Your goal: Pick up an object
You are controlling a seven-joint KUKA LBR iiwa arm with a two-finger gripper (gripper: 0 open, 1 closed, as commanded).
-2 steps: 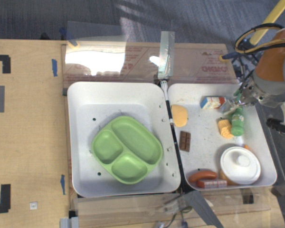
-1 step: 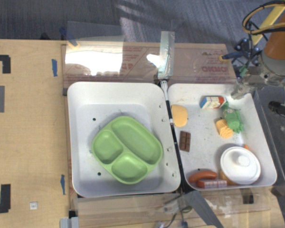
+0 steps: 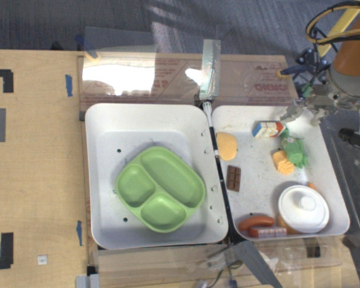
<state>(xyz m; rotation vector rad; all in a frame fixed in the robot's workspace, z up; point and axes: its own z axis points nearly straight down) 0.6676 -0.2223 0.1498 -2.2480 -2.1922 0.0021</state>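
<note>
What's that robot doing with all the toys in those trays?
The robot arm is reaching in from the right, and its tool sits over the top corner of the right bin, near a small white box. Nothing is picked up yet. That bin also has a brown chocolate bar, a green toy, a white bowl and a red sausage. The left bin holds a green divided plate.

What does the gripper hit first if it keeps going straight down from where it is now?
Probably the small white, red and blue carton at the right white bin's far end. The gripper hangs just right of it, so bare bin floor is possible; depth is unclear.
</note>
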